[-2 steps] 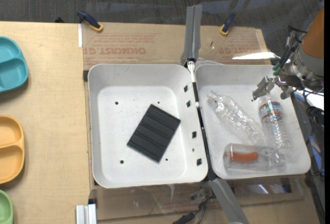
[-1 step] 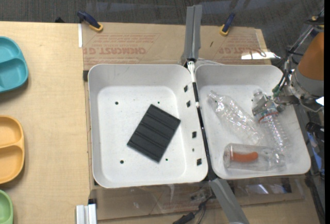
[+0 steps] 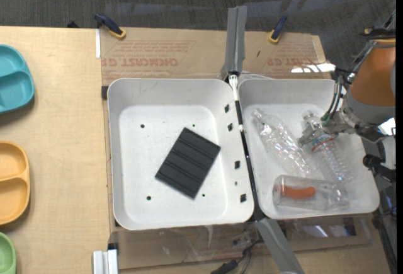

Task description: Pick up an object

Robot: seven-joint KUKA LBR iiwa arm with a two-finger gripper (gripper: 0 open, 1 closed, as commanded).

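Note:
In the right bin (image 3: 264, 203) lie three clear plastic items. A crumpled clear bottle (image 3: 280, 140) lies slantwise in the middle. A second clear bottle (image 3: 332, 159) lies toward the right wall. A clear container with an orange piece inside (image 3: 302, 193) rests near the front rim. My gripper (image 3: 313, 135) reaches in from the right and hangs low over the top end of the second bottle. A dark ribbed rectangular pad (image 3: 188, 161) lies tilted in the left bin (image 3: 126, 203).
Brown cardboard (image 3: 164, 55) held by two clamps lies behind the bins. A metal divider bar (image 3: 235, 33) runs between them. Teal (image 3: 12, 87), orange (image 3: 11, 181) and green (image 3: 5, 254) trays sit at the bench's left edge. The arm's orange band (image 3: 378, 74) is at the right.

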